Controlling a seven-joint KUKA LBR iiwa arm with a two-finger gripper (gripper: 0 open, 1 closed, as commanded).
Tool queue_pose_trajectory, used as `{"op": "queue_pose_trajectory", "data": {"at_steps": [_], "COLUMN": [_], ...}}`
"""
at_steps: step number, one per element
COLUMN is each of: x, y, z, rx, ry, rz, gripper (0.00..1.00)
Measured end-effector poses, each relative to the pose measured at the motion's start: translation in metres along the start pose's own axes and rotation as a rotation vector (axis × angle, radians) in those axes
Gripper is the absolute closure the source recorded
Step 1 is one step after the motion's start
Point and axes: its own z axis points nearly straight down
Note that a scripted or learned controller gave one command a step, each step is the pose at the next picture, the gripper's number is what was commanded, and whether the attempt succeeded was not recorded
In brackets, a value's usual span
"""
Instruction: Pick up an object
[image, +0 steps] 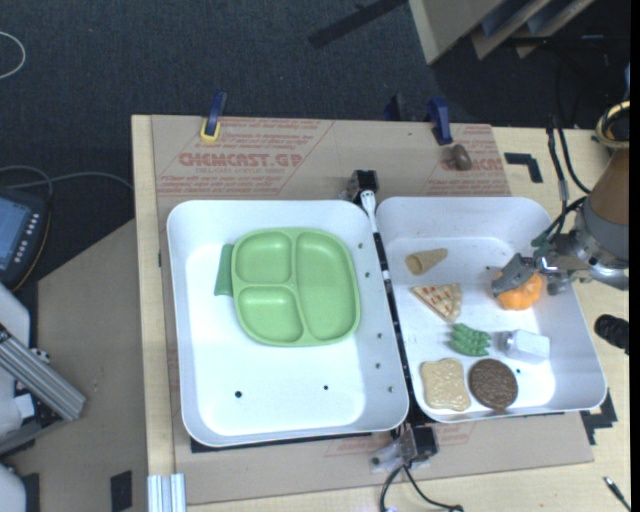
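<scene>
Two bins — claw (522, 274) at orange fruit (520, 292) in right bin (570, 340); grip unclear

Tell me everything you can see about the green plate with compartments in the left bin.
The green plate is pale green, looks like smooth plastic, and has a rounded-rectangle shape. Raised ridges divide it into three compartments: two smaller ones on the left, one long one on the right. Nothing lies in them. It lies flat, right side up, in the upper middle of the left bin. A darker green flat piece sticks out from under its left edge.
</scene>
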Motion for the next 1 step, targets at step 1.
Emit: {"op": "queue_pose_trajectory", "data": {"at_steps": [1], "x": [-0.0034], "y": [0.0042], "z": [0.0616], "rx": [0.003], "ry": [0.000], "rz": [-0.001], "gripper": [0.00]}}
